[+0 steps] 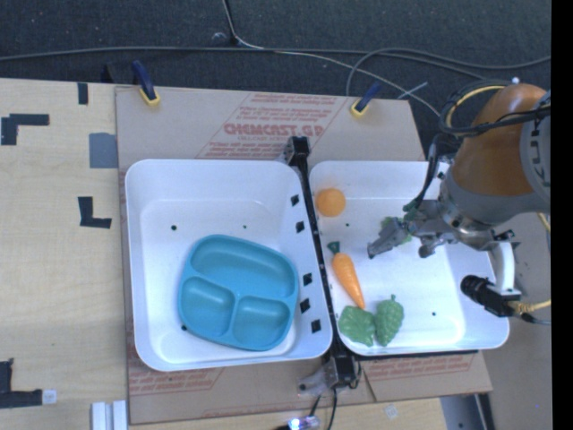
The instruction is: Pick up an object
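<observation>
- Jaws: they hang from the grey arm over the right bin, standing apart with nothing between them.
- Candidate objects: the carrot lies nearest, beyond the jaws toward the bin divider and slightly toward the near rim. The orange ball sits farther off on the same side, toward the far rim. Two green leafy pieces lie touching each other, past the carrot from the jaws, close to the near rim.
- Risk, empty closure: the jaws are above bare bin floor, so closing here would likely catch nothing.
- Risk, slipping: the carrot tapers and the ball is round. Either could squirt sideways from an off-centre pinch.
- Risk, crowding: the carrot's tip is near the greens, so a descent there could nudge both.
- Left bin: well away from the jaws, beyond the divider, it holds a blue sectioned tray.
- Surface and room: both bins rest on a clamped cardboard sheet on a pale wooden worktop. Dark carpet with cables lies beyond.
</observation>
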Motion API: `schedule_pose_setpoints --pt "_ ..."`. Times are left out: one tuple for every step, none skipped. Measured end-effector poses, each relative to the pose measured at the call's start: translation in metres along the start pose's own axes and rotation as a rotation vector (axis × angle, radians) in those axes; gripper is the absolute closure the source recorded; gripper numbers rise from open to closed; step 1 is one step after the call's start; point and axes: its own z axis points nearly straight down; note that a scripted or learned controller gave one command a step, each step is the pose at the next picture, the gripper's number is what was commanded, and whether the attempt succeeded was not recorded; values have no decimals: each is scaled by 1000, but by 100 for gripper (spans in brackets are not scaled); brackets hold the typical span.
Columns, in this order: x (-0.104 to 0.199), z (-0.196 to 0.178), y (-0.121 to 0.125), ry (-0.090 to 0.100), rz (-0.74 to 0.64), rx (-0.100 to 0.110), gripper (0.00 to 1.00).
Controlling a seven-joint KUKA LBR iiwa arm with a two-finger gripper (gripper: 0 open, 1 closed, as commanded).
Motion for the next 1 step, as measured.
schedule_pose_setpoints --pt "0 -7 3 -2 -4 -13 0"
